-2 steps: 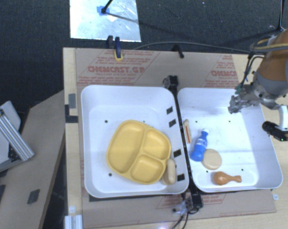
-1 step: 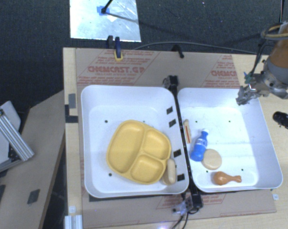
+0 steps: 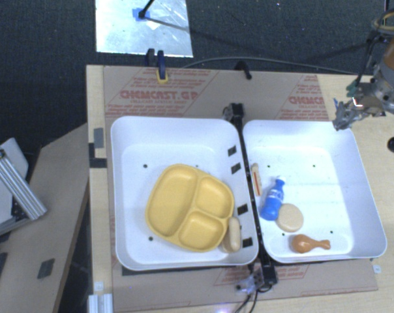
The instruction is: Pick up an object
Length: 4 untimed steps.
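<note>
Gripper [image 3: 344,115]: above right bin [image 3: 363,175] far edge, finger state indeterminable; blue bottle [image 3: 272,199], drumstick [image 3: 309,243] untouched; pick not begun

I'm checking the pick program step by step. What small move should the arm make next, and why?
Probably swing the gripper left and toward the near side, over the right bin. It hangs above that bin's far right corner, while the blue bottle, the round tan piece and the toy drumstick lie near its front.
</note>
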Each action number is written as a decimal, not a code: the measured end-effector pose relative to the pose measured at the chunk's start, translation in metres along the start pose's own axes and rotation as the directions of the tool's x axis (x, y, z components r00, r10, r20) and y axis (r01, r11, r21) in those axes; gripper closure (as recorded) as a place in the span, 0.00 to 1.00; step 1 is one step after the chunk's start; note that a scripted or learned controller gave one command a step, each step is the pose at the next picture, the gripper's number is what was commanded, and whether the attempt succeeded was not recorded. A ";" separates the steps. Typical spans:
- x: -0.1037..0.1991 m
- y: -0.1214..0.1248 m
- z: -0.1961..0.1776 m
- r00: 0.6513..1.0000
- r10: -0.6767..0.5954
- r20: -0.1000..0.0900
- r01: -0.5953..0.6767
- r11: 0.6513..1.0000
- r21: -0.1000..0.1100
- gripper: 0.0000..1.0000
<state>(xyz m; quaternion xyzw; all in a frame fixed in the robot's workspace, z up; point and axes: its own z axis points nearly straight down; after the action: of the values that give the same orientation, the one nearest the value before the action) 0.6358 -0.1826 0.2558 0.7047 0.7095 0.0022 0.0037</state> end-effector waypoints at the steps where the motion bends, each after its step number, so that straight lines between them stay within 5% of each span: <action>1: 0.053 -0.019 -0.006 1.000 -0.003 -0.003 0.003 1.000 0.007 1.00; 4: 0.208 -0.068 0.016 1.000 -0.002 -0.004 0.002 1.000 0.010 1.00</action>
<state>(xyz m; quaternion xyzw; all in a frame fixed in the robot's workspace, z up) 0.5669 0.0246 0.2392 0.7040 0.7102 0.0001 -0.0012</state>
